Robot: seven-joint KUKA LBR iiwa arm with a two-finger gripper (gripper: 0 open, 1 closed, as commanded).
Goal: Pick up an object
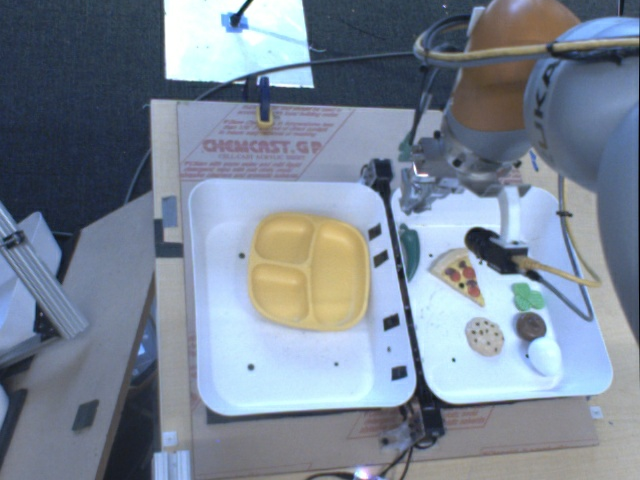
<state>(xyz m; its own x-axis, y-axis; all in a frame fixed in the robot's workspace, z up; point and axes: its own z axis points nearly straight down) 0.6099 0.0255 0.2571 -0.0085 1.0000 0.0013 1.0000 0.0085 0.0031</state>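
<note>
Gripper (pixel 418 193) hovers over far-left corner of right bin (pixel 450 370), just beyond green chili pepper (pixel 409 251) lying along left wall, the likely target. Jaw opening: cannot tell; nothing visibly held. Pizza slice (pixel 459 273) mid-bin, egg (pixel 544 356) by near-right corner.

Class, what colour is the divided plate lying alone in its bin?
The divided plate is pale yellow, seen best in the camera view.
</note>
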